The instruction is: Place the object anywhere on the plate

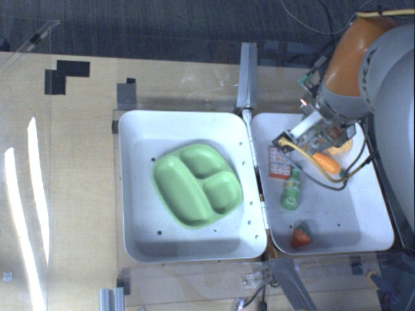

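We read this as the pick: gripper [316, 146] over the orange piece [327, 164], jaws we cannot tell; next needs a carry left to the green plate [188, 196].

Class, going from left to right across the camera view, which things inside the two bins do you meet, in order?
Plate → packet → strawberry → carrot. The green bottle is left out, as it overlaps packet and strawberry sideways.
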Controlling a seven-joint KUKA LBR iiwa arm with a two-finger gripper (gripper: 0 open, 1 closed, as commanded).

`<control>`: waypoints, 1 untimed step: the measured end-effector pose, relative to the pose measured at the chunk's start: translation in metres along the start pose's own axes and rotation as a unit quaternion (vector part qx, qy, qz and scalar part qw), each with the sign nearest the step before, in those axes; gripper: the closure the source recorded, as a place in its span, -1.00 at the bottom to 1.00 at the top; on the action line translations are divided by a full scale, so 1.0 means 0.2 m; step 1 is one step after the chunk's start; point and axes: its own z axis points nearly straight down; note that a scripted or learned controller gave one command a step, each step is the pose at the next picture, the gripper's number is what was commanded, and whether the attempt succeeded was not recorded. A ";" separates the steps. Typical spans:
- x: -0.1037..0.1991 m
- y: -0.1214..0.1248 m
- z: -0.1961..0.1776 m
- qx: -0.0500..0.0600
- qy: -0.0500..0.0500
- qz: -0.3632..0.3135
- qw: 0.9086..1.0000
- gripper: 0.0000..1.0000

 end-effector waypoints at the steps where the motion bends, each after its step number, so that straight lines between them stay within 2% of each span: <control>1: 0.49 -0.26 0.07 0.000 -0.001 0.003 1.000 1.00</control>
